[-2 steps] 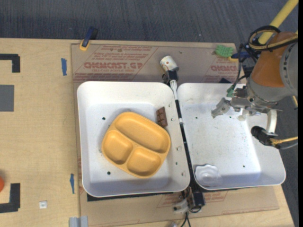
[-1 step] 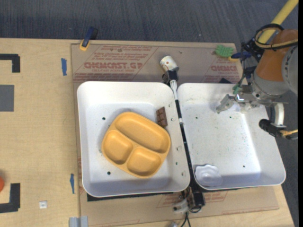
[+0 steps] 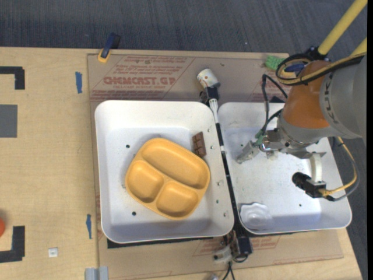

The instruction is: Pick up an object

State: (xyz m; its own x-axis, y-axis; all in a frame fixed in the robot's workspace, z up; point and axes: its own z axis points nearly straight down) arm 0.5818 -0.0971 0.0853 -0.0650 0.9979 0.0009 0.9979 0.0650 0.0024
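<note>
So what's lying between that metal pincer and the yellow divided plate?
From the camera above, bare white floor of the right bin, then the rims where the two bins meet, separate the pincer from the yellow plate. A small brown block sits beside the plate.

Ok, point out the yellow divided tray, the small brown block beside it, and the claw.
yellow divided tray [image 3: 168, 178]: camera view, on its central ridge.
small brown block [image 3: 199, 144]: camera view, middle of its top face.
claw [image 3: 247, 152]: camera view, between its fingertips over the right bin.
</note>
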